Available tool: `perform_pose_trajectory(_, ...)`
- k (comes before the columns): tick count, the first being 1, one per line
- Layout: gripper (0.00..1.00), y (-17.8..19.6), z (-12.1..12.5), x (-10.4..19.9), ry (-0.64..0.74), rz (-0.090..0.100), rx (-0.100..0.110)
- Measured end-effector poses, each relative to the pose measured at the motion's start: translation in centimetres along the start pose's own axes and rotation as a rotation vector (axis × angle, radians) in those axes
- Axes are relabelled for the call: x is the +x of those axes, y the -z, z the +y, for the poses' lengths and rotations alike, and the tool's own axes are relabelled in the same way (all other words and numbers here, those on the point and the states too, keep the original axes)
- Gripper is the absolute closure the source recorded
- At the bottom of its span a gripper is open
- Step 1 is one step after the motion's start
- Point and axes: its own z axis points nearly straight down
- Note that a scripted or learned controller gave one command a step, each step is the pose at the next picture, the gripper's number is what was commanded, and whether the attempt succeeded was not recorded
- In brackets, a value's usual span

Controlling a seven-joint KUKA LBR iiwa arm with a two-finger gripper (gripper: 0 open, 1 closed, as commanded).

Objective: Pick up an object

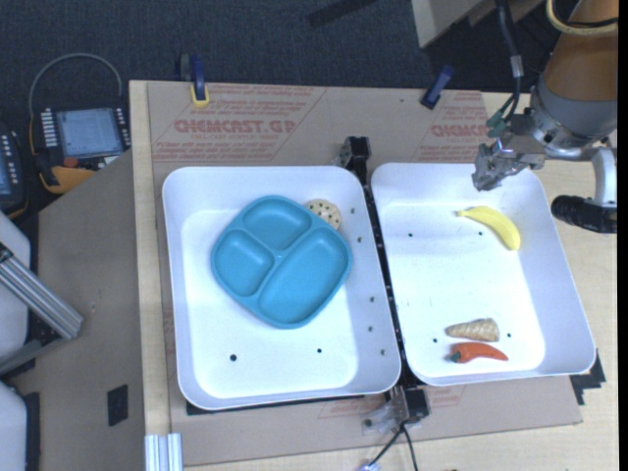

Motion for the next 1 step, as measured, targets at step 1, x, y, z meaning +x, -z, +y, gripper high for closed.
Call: perform_pose_trajectory(1,1.0,-0.18,0.33,6.3,0.001,0.002,0.004)
